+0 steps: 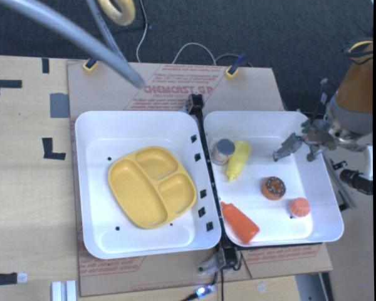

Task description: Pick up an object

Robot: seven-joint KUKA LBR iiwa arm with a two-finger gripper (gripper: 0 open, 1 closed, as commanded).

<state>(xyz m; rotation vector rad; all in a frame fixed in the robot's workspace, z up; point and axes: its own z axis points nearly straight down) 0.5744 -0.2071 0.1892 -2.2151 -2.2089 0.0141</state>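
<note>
Two shallow white bins side by side on a cardboard sheet, split by a black divider. In the left bin: a yellow three-section plate, lying flat near the middle, sections bare. In the right bin: a small grey-lidded can against the divider, touching a yellow bottle lying just beside it; a brown doughnut near the middle; a small pink cupcake toward the near right corner; an orange bottle lying slantwise at the near left corner. Gripper over the right bin's far right part, fingers spread apart, nothing between them, well apart from the doughnut below.
</note>
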